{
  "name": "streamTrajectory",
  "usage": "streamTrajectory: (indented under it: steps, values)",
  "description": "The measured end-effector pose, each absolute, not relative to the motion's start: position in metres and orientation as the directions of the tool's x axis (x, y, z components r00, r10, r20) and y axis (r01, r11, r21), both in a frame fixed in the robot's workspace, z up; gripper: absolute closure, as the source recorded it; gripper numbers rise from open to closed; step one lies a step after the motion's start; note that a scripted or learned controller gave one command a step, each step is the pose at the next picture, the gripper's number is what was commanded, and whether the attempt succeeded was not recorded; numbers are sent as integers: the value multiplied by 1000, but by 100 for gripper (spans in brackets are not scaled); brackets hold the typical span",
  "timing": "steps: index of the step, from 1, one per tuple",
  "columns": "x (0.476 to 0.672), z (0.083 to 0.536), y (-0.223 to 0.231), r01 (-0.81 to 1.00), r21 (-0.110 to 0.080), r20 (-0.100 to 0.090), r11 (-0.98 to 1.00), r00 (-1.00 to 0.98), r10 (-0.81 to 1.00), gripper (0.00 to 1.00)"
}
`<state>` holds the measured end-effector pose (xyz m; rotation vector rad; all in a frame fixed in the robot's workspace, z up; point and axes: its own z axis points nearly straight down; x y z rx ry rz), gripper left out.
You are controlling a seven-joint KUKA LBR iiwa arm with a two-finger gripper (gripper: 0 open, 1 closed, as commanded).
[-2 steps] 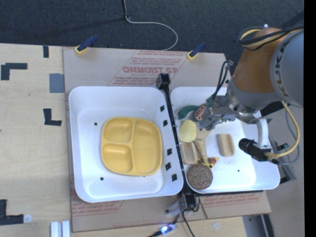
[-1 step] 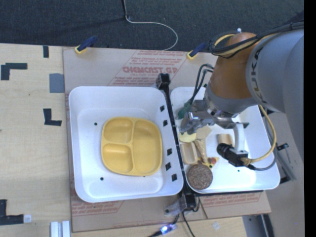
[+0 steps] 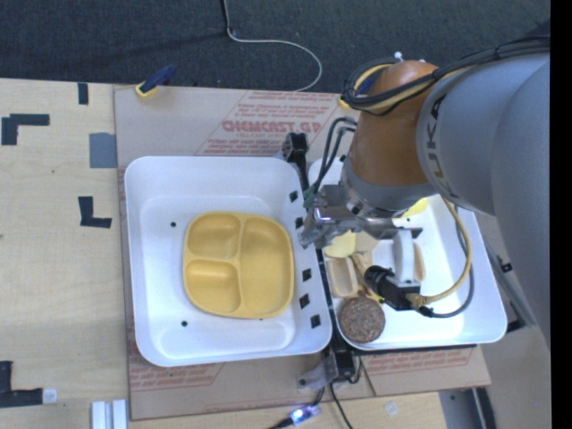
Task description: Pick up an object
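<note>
Gripper low over right bin

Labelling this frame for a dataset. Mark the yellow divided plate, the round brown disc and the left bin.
yellow divided plate (image 3: 239, 264): camera view, on the ridge where its compartments meet.
round brown disc (image 3: 361, 319): camera view, middle of its top face.
left bin (image 3: 143, 239): camera view, bare left wall.

- On my feed two bins sit side by side on the worktop.
- In the left bin a divided plate lies near the middle.
- In the right bin a round disc lies at the near left corner, under the arm.
</note>
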<state>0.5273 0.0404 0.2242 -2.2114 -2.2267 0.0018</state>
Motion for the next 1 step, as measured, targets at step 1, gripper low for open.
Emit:
streamTrajectory:
  steps: [1]
  values:
    - [539, 226, 83, 1000, -2, 1, 7, -7, 1000, 100]
